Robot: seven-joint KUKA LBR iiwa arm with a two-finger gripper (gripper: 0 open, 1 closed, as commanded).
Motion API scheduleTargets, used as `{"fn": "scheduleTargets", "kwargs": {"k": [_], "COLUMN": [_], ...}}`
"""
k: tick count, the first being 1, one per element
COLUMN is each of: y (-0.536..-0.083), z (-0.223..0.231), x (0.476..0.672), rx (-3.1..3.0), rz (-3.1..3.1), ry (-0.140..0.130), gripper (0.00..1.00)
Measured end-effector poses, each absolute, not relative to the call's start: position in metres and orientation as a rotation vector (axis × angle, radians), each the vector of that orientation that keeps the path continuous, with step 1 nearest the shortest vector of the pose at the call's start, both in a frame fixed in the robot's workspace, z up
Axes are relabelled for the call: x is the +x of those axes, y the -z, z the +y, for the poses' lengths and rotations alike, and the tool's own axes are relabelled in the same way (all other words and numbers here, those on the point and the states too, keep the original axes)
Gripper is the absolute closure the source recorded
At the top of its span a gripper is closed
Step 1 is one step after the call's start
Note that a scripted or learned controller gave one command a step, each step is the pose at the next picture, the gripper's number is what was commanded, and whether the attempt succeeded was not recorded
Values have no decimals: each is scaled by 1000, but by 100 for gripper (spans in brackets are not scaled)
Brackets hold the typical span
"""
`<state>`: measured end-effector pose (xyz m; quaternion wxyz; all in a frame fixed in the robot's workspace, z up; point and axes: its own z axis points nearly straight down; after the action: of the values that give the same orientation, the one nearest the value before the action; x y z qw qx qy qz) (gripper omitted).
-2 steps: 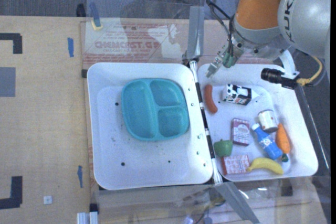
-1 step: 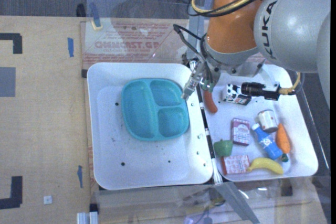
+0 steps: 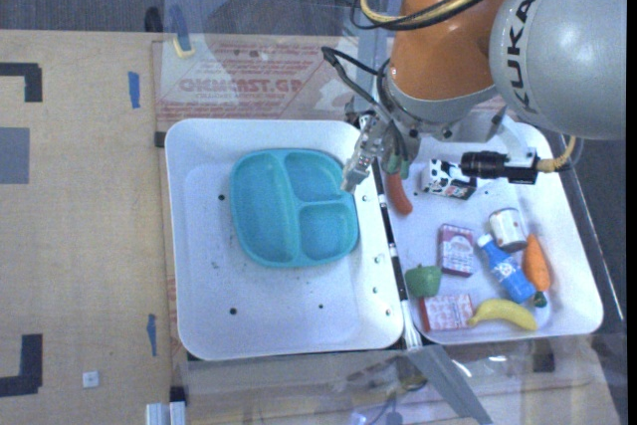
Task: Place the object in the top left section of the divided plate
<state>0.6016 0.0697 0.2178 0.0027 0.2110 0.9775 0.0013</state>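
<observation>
We see the fingers (image 3: 358,164) over the divided plate's (image 3: 294,206) right edge in the left bin (image 3: 199,244); their state we cannot tell. A red object (image 3: 399,194) lies just beside, in the right bin (image 3: 572,244).

Banana (image 3: 504,315), green pepper (image 3: 423,280), blue bottle (image 3: 504,270), carrot (image 3: 537,262) in the right bin (image 3: 582,244).

- arm (image 3: 518,25) runs off the top and right edges, and covers the right bin's (image 3: 582,264) back part
- red sausage-looking thing (image 3: 399,195) half tucked under the wrist
- carton labels too small to read
</observation>
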Motion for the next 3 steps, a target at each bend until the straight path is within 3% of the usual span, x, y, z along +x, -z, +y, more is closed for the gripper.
{"fn": "scheduleTargets", "kwargs": {"k": [1, 2, 3], "y": [-198, -215, -215], "z": [14, 84, 116], "x": [527, 586, 589], "rx": [805, 661, 510], "rz": [3035, 3067, 3093], "ry": [-2, -4, -5], "gripper": [100, 100, 100]}}
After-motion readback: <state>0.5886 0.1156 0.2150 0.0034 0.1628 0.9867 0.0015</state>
